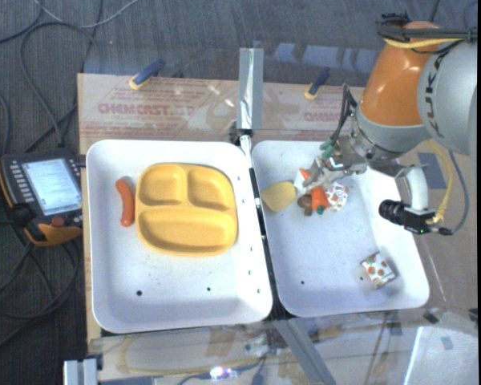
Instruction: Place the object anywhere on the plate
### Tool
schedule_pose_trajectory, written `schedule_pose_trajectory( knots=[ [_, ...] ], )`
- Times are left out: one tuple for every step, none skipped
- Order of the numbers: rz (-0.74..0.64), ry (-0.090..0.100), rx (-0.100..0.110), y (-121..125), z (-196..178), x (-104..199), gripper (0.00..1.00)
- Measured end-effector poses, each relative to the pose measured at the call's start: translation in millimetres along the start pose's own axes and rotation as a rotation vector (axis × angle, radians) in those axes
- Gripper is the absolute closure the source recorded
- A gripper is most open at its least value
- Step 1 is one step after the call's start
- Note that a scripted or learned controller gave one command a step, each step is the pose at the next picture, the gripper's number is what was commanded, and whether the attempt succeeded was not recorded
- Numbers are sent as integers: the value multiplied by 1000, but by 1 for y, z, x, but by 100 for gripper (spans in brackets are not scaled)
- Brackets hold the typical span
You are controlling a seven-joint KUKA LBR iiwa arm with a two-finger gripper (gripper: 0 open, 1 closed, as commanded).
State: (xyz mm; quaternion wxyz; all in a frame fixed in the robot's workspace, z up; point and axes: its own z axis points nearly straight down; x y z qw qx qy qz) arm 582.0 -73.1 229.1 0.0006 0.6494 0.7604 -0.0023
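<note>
A yellow plate (pixel 187 208) with three compartments lies in the left bin (pixel 112 295). In the right bin (pixel 337 287) a small heap of toy food lies at the back: a yellow piece (pixel 278 196), a brown piece (pixel 305 203), an orange piece (pixel 318 196) and a white patterned piece (pixel 337 196). My gripper (pixel 327 169) hangs right over this heap, touching or nearly touching its top. The wrist hides part of the heap.
An orange-red sausage (pixel 126 201) lies in the left bin beside the plate's left edge. A small white box with red spots (pixel 377 271) sits near the right bin's front right corner. A handheld controller (pixel 38 195) rests left of the bins.
</note>
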Motion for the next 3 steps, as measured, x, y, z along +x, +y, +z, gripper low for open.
schedule_pose_trajectory(
  knots=[
    [-10,2,1,67,46,51,100],
    [-44,0,0,102,45,116,100],
    [-44,-1,-1,102,45,116,0]
  ],
)
